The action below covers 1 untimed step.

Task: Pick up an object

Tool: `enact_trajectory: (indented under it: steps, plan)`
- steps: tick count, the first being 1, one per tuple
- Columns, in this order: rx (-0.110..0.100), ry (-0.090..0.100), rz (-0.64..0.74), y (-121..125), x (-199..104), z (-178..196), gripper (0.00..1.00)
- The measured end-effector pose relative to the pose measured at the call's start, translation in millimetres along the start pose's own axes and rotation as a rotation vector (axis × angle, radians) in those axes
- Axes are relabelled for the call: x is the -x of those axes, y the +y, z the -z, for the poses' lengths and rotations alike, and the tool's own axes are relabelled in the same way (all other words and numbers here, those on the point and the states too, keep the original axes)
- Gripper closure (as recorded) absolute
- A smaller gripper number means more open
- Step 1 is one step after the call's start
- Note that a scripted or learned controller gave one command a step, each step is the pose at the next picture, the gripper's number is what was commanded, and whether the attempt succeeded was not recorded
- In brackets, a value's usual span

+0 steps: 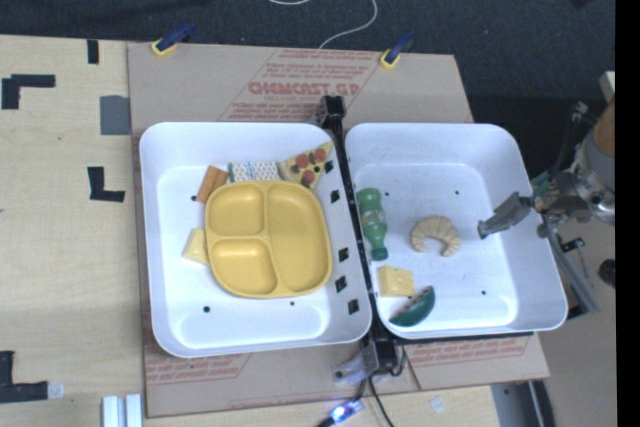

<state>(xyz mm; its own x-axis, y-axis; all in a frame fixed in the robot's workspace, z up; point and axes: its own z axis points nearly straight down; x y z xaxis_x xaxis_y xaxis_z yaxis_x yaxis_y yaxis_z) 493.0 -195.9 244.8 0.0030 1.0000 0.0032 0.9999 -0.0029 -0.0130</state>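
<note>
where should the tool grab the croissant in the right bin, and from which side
Probably across the thick middle of the croissant, coming straight down from above. It lies flat on the right bin floor with its horns curving toward the near edge, and the middle is its widest part. Bare floor surrounds it, so the tool has room on both sides.

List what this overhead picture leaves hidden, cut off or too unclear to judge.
- Pincer, camera view: small and dark over the right bin; whether it is open or shut cannot be told.
- Arm: cut off by the right edge.
- Items under the yellow divided plate in the left bin: the plate covers most of them, so they cannot be identified.
- Dark green item by the cheese wedge: too small to identify.
</note>
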Motion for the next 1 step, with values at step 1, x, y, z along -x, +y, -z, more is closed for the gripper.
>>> enact_trajectory:
  steps: [1]
  plan:
    - [0.011,-0.003,0.004,2.4,-0.3,5.9,0.00]
